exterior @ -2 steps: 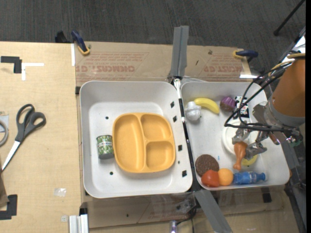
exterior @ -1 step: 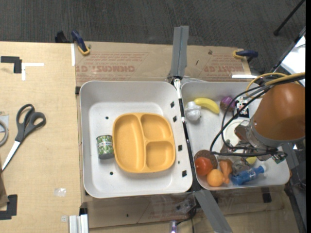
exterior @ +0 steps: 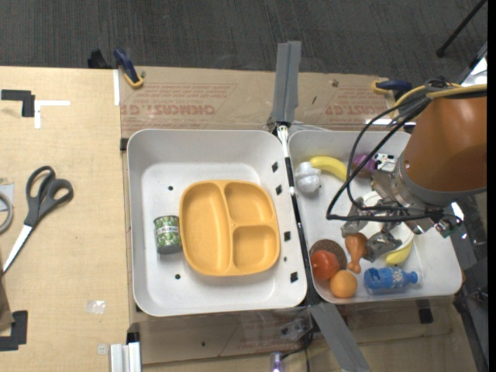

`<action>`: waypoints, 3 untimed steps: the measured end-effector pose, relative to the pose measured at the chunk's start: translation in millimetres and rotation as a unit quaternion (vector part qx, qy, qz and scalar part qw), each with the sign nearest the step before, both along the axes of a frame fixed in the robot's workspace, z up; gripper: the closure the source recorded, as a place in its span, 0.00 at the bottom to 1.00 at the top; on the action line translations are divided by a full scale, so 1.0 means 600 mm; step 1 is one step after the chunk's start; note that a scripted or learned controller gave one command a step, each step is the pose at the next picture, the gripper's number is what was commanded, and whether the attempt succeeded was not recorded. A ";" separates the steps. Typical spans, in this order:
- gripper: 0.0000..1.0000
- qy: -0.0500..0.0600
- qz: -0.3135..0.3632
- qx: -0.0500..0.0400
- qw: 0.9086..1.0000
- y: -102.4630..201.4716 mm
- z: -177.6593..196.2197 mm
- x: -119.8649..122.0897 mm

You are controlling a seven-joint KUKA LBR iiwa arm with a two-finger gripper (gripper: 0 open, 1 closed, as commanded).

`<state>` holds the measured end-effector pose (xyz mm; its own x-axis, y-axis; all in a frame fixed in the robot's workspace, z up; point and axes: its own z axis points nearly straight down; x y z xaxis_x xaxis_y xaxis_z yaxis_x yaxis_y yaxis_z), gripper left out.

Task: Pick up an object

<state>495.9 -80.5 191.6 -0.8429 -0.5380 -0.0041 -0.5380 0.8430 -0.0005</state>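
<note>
Arm reaching into the right bin [exterior: 442, 281], gripper [exterior: 380, 235] hovering low among the clutter, its grip state impossible to tell, chicken drumstick [exterior: 356, 250] lying just left of it, yellow banana [exterior: 328, 166] sitting farther off near the bin's far wall.

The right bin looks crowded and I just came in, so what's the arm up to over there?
The arm reaches in over the right bin, its gripper low among the clutter: a banana, a tomato, an orange, a blue bottle and a toy drumstick. It seems to be going for a pick, but nothing is visibly held. The left bin holds a yellow divided plate and a small green can. Scissors lie on the bench.
</note>
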 end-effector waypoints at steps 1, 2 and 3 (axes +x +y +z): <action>1.00 0.000 0.038 0.000 0.999 -0.052 -0.166 0.104; 0.00 0.000 0.038 0.000 0.999 -0.052 -0.166 0.104; 0.00 -0.001 0.026 0.000 1.000 -0.042 -0.164 0.213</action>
<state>623.5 -105.5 93.4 -0.8138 -0.5811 -0.0059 -0.5811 0.8138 -0.0020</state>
